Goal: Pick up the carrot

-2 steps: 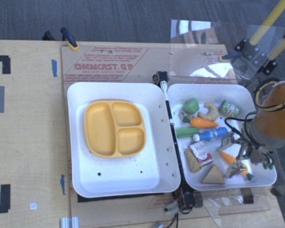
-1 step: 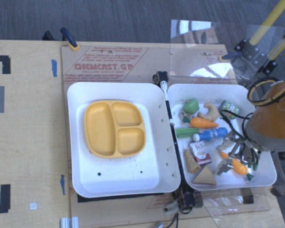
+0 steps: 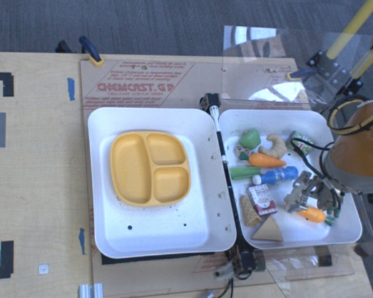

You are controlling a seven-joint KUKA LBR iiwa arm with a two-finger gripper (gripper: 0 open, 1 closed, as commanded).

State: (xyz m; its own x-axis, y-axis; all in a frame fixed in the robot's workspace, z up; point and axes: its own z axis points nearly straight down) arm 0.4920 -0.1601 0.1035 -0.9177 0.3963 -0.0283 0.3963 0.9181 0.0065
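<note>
The carrot [image 3: 267, 161] is lying in the right bin [image 3: 348, 231], between the green pepper [image 3: 250, 138] and the blue bottle [image 3: 276, 176]. The gripper [image 3: 304, 194] is hovering well apart, lower right of it; its opening I cannot tell.

A pale wooden tabletop [image 3: 31, 166] is filling the left and centre of the view, with black tape corner marks [image 3: 5, 84] and short blue tape strips [image 3: 71, 89] sticking to it. A brown cardboard sheet printed with red lettering [image 3: 137, 82] is lying flat on it beneath the bins, and a clear plastic panel [image 3: 255, 61] at the far edge is catching bright reflected light. Dark grey carpeted floor [image 3: 143, 14] is stretching across the top, where yellow poles [image 3: 354, 20] are slanting in at the upper right.
</note>
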